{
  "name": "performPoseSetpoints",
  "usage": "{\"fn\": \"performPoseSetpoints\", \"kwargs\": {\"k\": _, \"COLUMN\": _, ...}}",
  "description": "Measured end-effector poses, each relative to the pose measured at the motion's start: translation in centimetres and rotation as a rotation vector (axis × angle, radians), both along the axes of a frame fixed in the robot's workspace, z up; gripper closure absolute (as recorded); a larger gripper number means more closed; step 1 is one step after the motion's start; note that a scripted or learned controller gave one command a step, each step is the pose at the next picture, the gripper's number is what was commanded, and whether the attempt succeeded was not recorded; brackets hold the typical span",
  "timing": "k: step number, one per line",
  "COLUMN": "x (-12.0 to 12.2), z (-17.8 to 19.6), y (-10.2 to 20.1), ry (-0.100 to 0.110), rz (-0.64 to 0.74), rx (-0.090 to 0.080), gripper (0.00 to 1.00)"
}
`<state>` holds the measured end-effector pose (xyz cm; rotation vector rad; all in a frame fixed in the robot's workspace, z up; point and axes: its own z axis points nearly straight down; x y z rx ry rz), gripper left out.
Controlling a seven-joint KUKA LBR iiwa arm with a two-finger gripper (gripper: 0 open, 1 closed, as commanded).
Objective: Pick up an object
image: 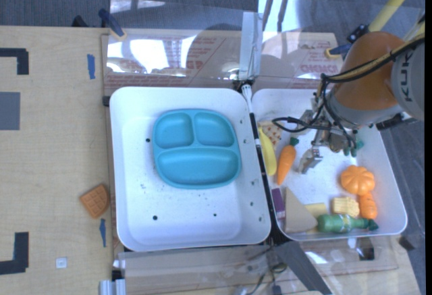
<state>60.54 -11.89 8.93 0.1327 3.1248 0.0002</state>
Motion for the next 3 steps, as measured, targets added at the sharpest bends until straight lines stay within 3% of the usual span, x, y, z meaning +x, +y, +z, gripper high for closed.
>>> {"fn": "performPoseSetpoints", "kwargs": {"k": 1, "x": -4.0, "z": 0.1, "y": 2.6, "ry": 0.001, "rz": -0.025, "rx": 0.001, "gripper": 0.0}}
{"fn": "performPoseSetpoints", "kwargs": {"k": 2, "x": -5.9, "z": 0.1, "y": 2.2, "ry": -0.003, "rz": -0.087, "rx": 0.002, "gripper": 0.0}}
{"fn": "performPoseSetpoints", "kwargs": {"k": 3, "x": -8.1, "z": 0.1, "y": 2.5, "ry": -0.005, "rz": 0.045, "rx": -0.002, "gripper": 0.0}}
